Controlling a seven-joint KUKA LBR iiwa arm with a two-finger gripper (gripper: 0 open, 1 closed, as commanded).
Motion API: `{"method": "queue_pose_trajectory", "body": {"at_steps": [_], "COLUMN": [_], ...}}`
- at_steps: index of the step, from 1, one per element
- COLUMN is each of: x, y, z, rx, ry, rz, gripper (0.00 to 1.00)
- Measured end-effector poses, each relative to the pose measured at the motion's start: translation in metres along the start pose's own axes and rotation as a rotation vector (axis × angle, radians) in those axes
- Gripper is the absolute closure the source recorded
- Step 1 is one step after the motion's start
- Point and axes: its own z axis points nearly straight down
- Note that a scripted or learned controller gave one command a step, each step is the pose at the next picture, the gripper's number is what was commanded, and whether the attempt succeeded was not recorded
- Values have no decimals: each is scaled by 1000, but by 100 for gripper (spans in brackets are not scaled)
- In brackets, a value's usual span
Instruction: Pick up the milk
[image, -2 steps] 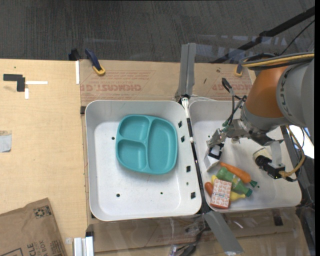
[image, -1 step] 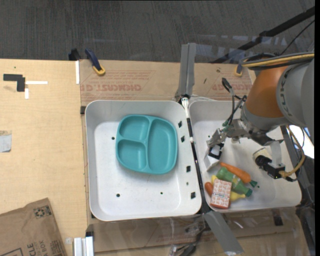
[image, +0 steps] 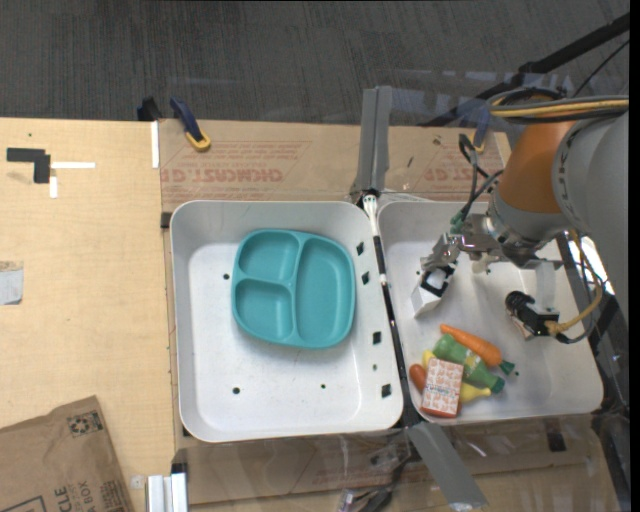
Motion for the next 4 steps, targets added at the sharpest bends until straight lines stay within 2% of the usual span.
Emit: {"method": "queue_pose_trajectory", "body": {"at_steps": [1, 2, 3, 4], "x": [17, 11, 14, 14], "y": [-23, -44, -45, -43], "z": [-1, -2, -1, -1], "rx": [-11, -13, -10, -1], "ry": [-10, -5, -7, -2], "rz": [-82, -101, -48, 6], "gripper": [0, 0, 0, 0]}}
